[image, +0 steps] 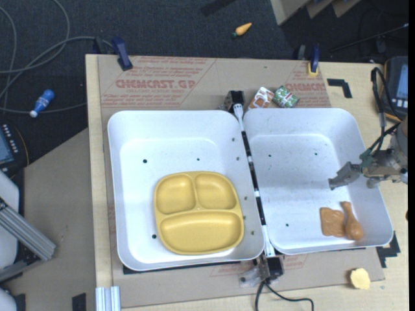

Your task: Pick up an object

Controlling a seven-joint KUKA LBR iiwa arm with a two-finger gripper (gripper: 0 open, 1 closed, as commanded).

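- Two shallow white plastic bins side by side on a brown cardboard-covered table (162, 83); left bin (130, 141), right bin (298, 141), rims touching along a dark centre seam.
- Yellow three-compartment plastic plate (198, 212) lying flat in left bin, toward its near half, well apart from the bin walls.
- Brown, soft-looking irregular toy object (339, 222) resting on floor of right bin, in the near right corner, close to the bin's right wall; exact kind not discernible.
- Grey two-finger gripper (343, 175) entering from the right edge over right bin, pointing left, positioned above and just left of the brown object; apart from it, nothing seen between the tips.
- Jaws: state not discernible at this resolution; cannot tell whether released or clenched.
- Small crumpled green-and-white wrapper-like items (275, 97) on table just beyond far rim of right bin.
- Blue spring clamps at far table edge: one at left (120, 52), one at right (314, 58).
- Small pale yellow lump (359, 278) on table beyond near right corner of right bin.
- Small orange piece (242, 28) and blue-and-white bottle-like object (42, 102) on dark carpet floor, off the table.
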